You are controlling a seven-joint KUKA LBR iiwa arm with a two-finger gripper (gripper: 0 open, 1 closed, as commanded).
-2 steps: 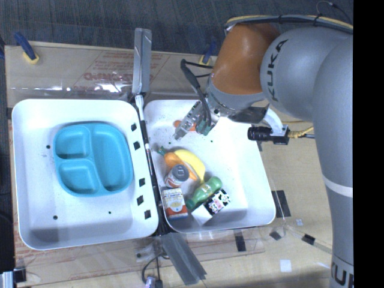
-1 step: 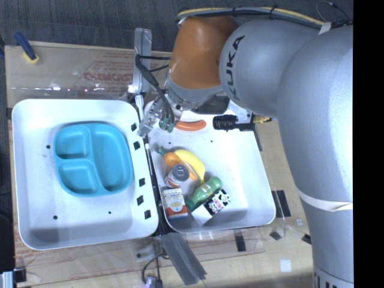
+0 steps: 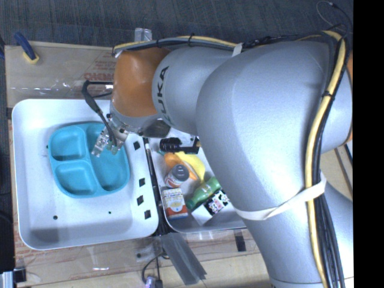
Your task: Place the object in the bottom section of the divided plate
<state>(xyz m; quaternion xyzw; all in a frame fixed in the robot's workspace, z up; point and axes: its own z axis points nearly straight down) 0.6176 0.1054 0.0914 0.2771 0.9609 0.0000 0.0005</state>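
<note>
Camera view looks down on two white bins on the worktop, and the gripper [image 3: 107,144] hangs over the blue divided plate [image 3: 89,159] in the left bin [image 3: 72,221], right about where the plate's large right-hand section meets its rim. From where I stand I cannot tell how the gripper is set or whether anything sits in it; the tip is a small metallic blur against the blue. All three plate sections look bare, so the object seems not to be down yet. The candidates I can make out lie in the right bin [image 3: 225,222]: a banana [image 3: 191,162], a small can [image 3: 178,176], a green bottle [image 3: 203,192] and a little carton [image 3: 174,201], packed close together. The worry is plain enough: if the gripper carries something, it is poised over the wrong compartment or the divider, and a release here could leave the object in the side section or tipped on the ridge. If it carries nothing, it would be releasing with nothing to place.
</note>
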